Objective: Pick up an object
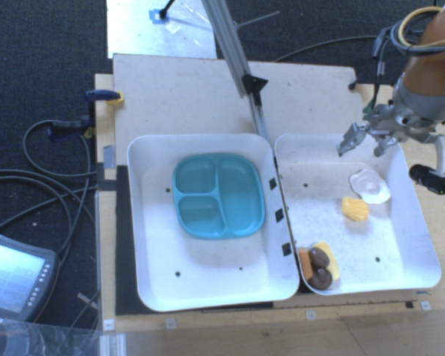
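Overhead, the gripper (365,140) hangs above the right bin's (423,262) far edge, fingers (350,138) apart and holding nothing. Below it lie a fried egg (369,186), a corn piece (355,209) and a sausage bun (319,265).

Teal divided plate (219,196) in white bin (152,273); yellow corn piece (355,209), white fried egg (369,186), brown-and-yellow toy (319,265).

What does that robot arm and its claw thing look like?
The arm is a rounded orange band over a grey wrist, with yellow and black cables looping over its top. The gripper is grey metal with two thin fingers.
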Robot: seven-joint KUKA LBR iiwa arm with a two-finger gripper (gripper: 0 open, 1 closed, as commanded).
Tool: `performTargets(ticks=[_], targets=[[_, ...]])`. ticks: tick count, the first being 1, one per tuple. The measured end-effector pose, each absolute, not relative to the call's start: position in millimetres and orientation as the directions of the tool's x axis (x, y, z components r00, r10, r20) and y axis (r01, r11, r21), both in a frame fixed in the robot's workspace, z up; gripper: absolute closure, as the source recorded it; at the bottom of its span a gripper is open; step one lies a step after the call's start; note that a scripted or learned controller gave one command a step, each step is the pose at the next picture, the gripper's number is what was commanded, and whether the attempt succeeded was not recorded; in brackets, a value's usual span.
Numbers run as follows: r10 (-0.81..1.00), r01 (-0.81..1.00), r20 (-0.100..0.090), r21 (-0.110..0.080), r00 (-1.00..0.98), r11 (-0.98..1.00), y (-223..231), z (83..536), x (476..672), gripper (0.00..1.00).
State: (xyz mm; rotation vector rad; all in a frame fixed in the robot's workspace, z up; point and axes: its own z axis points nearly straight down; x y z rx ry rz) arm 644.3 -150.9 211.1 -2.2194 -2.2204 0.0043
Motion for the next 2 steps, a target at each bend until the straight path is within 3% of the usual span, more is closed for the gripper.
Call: performTargets(ticks=[2], targets=[[1.000,1.000,0.000,-0.004,0.000,0.000,-166.2,109.6,646.3,0.00]])
